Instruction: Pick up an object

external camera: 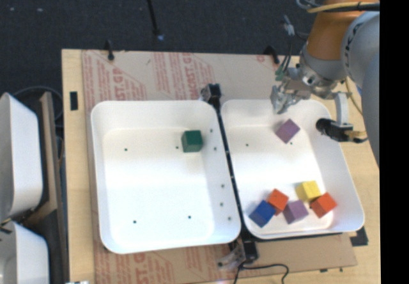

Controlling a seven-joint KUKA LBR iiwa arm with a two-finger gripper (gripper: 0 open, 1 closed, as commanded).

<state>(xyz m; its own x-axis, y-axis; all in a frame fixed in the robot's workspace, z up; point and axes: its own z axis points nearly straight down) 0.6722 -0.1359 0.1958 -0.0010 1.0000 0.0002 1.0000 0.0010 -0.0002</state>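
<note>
My gripper (281, 105) hangs over the back of the right bin (255, 148), its fingers pointing down just above and to the left of a purple block (287, 130). Nothing shows between the fingers. At the bin's front lie a blue block (262, 213), an orange block (278, 199), a second purple block (295, 211), a yellow block (308, 190) and a red-orange block (323, 205). A green block (192, 141) sits alone in the left bin (128, 212), towards its back right.
The two bins meet along a dark divider (225, 161) with a black clip (212, 93) at its far end. Brown cardboard (147, 75) lies under both bins. The arm's grey and orange body (339, 27) stands over the right bin's back corner.
</note>
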